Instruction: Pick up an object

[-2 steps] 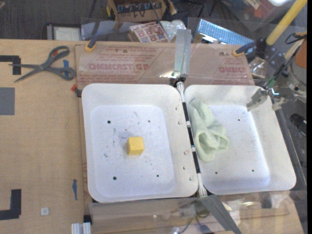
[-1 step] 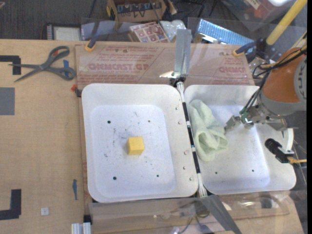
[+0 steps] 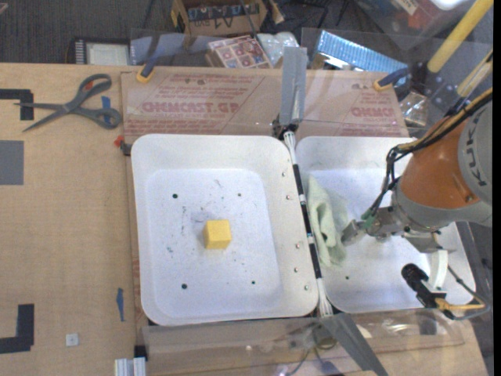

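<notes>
Metal fingers of gripper (image 3: pixel 354 232) touch pale green cloth (image 3: pixel 326 219) at its right edge; apart or clamped, cannot tell. Cloth lies crumpled against right bin's (image 3: pixel 376 288) left wall. Looks soft, light, floppy; pinch a raised fold.

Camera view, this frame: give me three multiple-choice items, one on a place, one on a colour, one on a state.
1. Where does the yellow block lie?
A. Left bin
B. Right bin
C. On the bench

2. What colour is the crumpled cloth?
A. Red
B. Pale green
C. Black

3. How do the scissors lie?
A. In a bin
B. Under the cloth
C. On the bench, left of the bins

Answers: 1 A, the yellow block sits mid-floor of the left bin. 2 B, the cloth in the right bin, by the gripper, is pale green. 3 C, the scissors rest on the bench.
</notes>
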`<act>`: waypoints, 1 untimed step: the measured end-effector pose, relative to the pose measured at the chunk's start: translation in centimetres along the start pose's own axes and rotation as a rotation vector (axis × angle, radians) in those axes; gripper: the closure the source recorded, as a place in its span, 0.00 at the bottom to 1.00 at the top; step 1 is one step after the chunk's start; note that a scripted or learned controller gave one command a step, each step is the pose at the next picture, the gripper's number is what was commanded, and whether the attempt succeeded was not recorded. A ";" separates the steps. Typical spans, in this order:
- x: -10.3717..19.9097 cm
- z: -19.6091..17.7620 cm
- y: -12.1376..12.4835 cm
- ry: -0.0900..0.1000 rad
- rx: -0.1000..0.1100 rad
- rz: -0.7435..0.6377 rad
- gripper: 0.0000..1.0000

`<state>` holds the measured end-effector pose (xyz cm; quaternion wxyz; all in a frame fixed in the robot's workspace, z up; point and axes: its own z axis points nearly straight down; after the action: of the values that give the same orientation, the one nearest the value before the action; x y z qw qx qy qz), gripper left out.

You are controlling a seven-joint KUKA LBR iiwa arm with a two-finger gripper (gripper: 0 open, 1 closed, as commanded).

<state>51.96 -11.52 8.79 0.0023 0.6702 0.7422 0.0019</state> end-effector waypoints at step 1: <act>-0.1 -1.1 0.2 -0.003 -0.007 0.002 1.00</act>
<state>52.13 -11.61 9.90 0.0057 0.6709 0.7415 0.0035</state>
